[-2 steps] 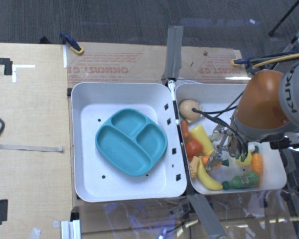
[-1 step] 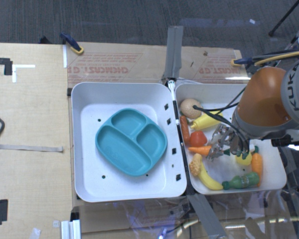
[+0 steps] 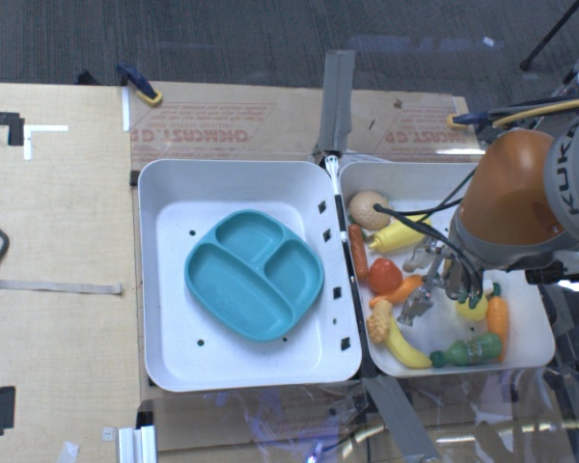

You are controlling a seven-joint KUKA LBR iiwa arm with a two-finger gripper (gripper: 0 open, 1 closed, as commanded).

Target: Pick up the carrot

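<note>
The carrot, orange with a green top, lies near the right wall of the right bin. My gripper hangs low over the middle of that bin, to the carrot's left and apart from it. Its metal fingers stand open. The tip of a small orange piece lies close to the gap between them, and I cannot tell whether they touch it. The orange-banded wrist covers the bin's upper right part.
Several toy foods crowd the right bin: a beige ball, a yellow piece, a red sausage, a tomato, a banana, a green vegetable and a lemon. A blue divided plate lies in the left bin.
</note>
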